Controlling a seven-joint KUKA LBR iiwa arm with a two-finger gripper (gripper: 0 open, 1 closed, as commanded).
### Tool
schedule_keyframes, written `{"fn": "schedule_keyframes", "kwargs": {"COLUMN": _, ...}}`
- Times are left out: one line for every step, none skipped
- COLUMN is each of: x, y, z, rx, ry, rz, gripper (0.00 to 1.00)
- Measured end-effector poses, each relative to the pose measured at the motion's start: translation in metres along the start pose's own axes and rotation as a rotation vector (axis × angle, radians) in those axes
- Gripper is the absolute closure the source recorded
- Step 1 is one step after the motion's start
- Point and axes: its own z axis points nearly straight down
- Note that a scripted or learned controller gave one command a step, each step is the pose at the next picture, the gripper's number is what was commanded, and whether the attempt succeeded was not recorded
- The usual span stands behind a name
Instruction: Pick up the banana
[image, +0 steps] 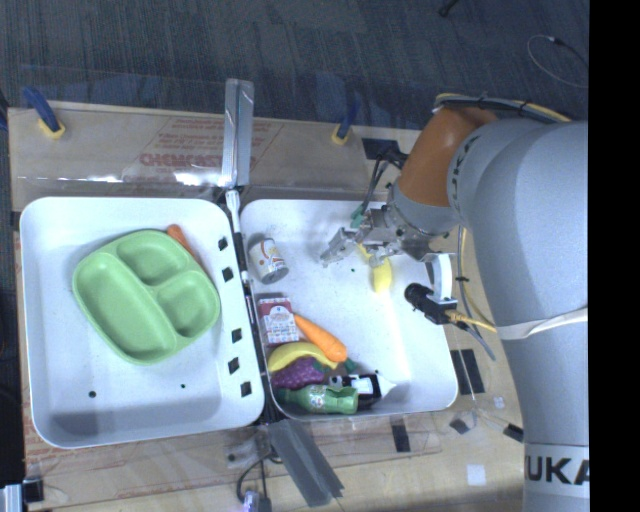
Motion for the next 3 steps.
{"fn": "schedule_keyframes", "kwargs": {"x": -0.004, "y": 0.006, "z": 0.001, "rx": 0.013, "ry": 0.008, "rz": -0.007, "gripper": 0.00}}
{"fn": "schedule_keyframes", "kwargs": {"x": -0.002, "y": 0.024, "z": -0.033, "rx": 0.000, "ry": -0.007, "rz": -0.216, "gripper": 0.00}}
{"fn": "schedule_keyframes", "kwargs": {"x": -0.011, "y": -0.008, "z": -0.001, "rx": -0.005, "ry": -0.001, "rz": -0.252, "gripper": 0.00}}
